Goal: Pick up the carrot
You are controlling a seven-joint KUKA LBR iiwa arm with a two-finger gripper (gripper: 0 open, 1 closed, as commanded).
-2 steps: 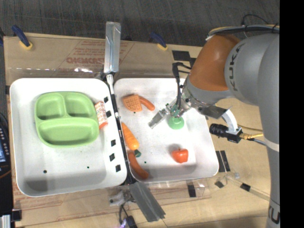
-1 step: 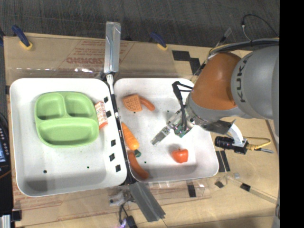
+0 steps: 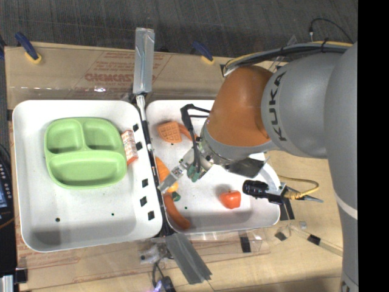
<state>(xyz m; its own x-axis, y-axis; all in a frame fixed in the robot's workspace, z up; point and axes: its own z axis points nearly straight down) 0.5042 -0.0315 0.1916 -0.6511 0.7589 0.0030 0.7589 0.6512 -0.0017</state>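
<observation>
The carrot [image 3: 161,170] is an orange piece lying against the left wall of the right bin [image 3: 255,222], with a bit of green at its lower end. My gripper [image 3: 185,172] hangs low over the bin just to the carrot's right, close to it or touching it. The bulky orange wrist above hides part of the gripper. I see nothing lifted off the bin floor.
A ridged orange waffle-like piece [image 3: 170,131] lies at the back of the right bin. A red tomato-like item [image 3: 230,198] and a brown-orange sausage shape [image 3: 176,215] lie near the front. The left bin [image 3: 30,181] holds a green divided plate [image 3: 85,152] and a small packet [image 3: 129,146].
</observation>
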